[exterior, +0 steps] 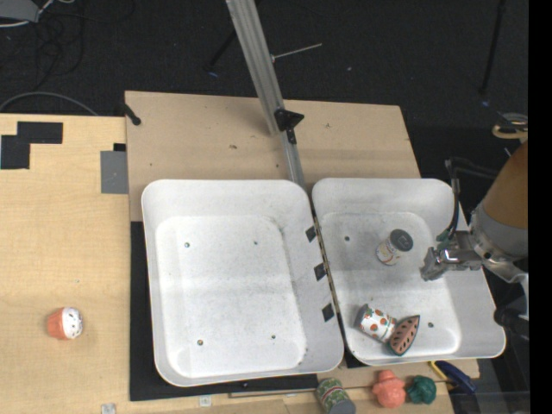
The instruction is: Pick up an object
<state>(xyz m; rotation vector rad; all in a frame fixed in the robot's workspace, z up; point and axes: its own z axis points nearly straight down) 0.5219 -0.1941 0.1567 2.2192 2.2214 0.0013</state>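
**Colours on the desk and in the bins**

The hand (pixel 434 263) is shiny silver, on a grey arm (pixel 500 231) with an orange band (pixel 514 186) above it. Under the hand is a white bin (pixel 345 201) with tiny grey specks. Just left of the hand lies a small cup (pixel 394 247), white with a dark grey top. Below the hand lies a white pot (pixel 376 323) with red spots, and beside it a brown shoe (pixel 404 335). Far left of the hand is a second white bin (pixel 172 201). Further left, a red and white ball (pixel 65 323) sits on the light wooden desk (pixel 52 231). Below the hand, past the bin, are a pink toy (pixel 388 389) and a green toy (pixel 421 390).
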